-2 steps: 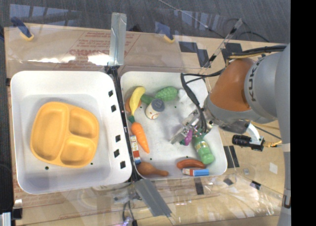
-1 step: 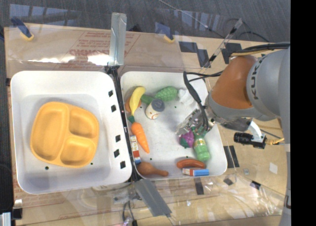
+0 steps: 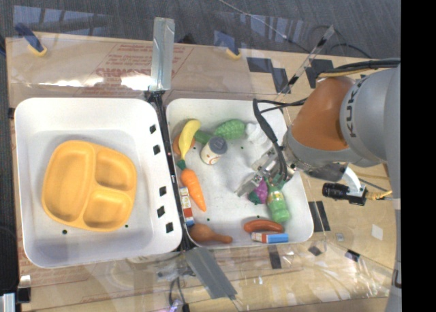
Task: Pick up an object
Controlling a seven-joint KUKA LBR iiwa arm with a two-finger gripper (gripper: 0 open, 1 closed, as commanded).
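My gripper is reaching down into the right bin, just above a purple toy beside a green bottle. Its fingers are blurry; I cannot tell if they are pinching anything.

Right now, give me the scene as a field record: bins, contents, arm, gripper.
left bin: holds a yellow divided tray
right bin: holds toy food and small items
along its left wall: banana, carrot, brown drumstick
top middle: green toy corn, small white ball
near edge: red sausage, marker
arm: reaches in from the right, over the right bin
gripper: low over a green bottle and a purple item
grasp: cannot tell
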